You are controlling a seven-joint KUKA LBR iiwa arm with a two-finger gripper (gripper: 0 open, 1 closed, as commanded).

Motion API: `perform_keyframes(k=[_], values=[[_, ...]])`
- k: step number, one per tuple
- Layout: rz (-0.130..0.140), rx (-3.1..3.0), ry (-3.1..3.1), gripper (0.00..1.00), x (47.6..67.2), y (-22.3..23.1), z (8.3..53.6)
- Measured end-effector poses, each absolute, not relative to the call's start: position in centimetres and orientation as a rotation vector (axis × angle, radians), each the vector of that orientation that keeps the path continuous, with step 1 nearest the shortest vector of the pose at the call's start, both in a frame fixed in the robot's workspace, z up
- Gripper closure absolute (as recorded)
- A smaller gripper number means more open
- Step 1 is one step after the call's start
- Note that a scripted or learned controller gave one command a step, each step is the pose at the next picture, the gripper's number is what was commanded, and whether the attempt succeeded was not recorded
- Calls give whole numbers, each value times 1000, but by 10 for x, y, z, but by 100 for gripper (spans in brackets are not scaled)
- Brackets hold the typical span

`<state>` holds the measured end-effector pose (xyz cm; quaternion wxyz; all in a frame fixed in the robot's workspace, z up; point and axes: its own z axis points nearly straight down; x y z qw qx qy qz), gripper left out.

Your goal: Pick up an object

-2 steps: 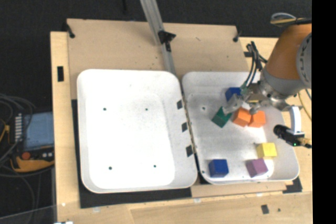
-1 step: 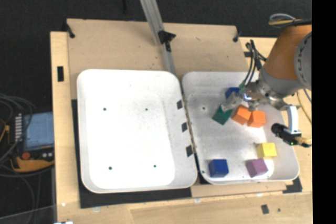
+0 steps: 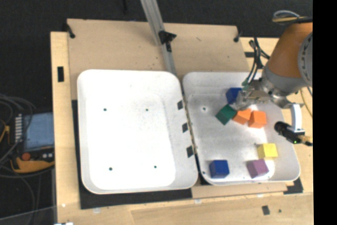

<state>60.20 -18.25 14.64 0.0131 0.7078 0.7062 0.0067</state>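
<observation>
Gripper (image 3: pixel 251 96) seen low in right bin (image 3: pixel 210 87) beside blue block (image 3: pixel 233 95); finger state cannot be told

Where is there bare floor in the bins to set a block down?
The left bin offers bare floor all over. In the right bin, free patches lie along its left wall above the blue cube, and mid-floor between the green block and yellow cube. Crowded: the cluster under the gripper.
</observation>
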Motion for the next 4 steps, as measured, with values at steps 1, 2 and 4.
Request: perform_keyframes(k=[1, 2, 4], values=[[4, 2215, 2220, 100, 602, -185, 190], [6, 2212, 2221, 100, 604, -186, 241], [2, 2213, 2228, 100, 606, -128, 290]])
